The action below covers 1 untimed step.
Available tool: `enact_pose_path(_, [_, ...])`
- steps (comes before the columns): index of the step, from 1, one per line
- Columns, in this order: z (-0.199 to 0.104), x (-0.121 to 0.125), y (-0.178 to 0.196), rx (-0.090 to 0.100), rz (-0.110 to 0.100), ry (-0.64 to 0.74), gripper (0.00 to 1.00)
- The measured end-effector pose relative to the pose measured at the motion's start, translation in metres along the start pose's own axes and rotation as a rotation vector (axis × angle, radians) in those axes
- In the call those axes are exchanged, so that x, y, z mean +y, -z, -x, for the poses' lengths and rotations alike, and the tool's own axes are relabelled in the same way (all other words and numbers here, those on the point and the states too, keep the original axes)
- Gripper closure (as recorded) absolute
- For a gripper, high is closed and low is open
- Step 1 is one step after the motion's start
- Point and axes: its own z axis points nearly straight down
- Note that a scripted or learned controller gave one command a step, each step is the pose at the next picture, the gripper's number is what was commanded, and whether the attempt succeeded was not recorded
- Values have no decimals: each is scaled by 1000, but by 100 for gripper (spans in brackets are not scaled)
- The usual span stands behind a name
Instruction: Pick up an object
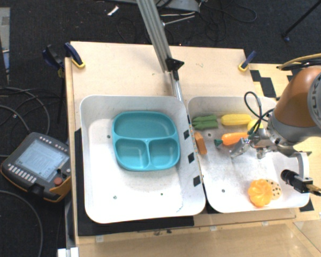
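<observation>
The tool [241,148] was seen low inside the right bin [224,194], just below the orange carrot [232,138] and close to touching it. Whether its fingers were apart or together could not be told, and nothing was seen held between them.

Taking the carrot as the landmark: a yellow banana-like piece [236,120] lay just above it, a green vegetable [205,122] lay up and to its left, a small orange piece [200,143] lay to its left near the bin wall, and an orange-yellow fruit [261,192] rested well below it toward the near right corner. A teal divided plate [146,140] sat far to its left in the left bin [96,197].

The carrot was judged the likely target. For a sound grasp, the tool would best be centred over the carrot's thick middle, with the fingers set across its short axis, lowered until both straddled it, then closed before lifting. Crowding from the yellow piece should be avoided.
</observation>
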Motion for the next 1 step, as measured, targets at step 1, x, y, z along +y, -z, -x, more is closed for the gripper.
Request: enact_pose_path(1, [1,2,14,-2,8,0,100])
